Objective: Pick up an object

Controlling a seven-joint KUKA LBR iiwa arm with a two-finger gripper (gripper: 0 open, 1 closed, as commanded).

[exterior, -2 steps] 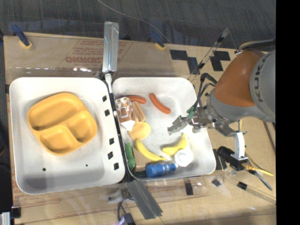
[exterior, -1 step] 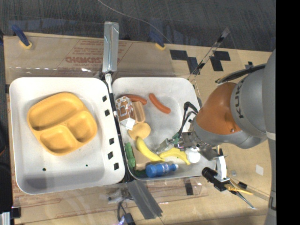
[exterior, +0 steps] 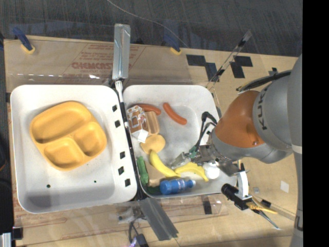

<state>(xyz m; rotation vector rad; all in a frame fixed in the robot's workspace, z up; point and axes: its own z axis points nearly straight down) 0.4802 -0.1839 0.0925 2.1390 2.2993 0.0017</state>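
Bananas (exterior: 163, 164): two, yellow, lying at the right bin's (exterior: 154, 90) near edge, crowded among the other pickable items, likely tipped in loose. Gripper (exterior: 193, 156) low over them; whether it is open, or has hold of anything, cannot be told.
Bottle (exterior: 177, 184): one, blue, at the near edge.
Sausages (exterior: 175, 113): two, toward the far side.
Tray (exterior: 68, 134): one, yellow, three-compartment, alone in the left bin (exterior: 20, 189).

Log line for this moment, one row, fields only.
arm: over right bin | gripper: low by bananas | grasp: unconfirmed | left bin: yellow tray
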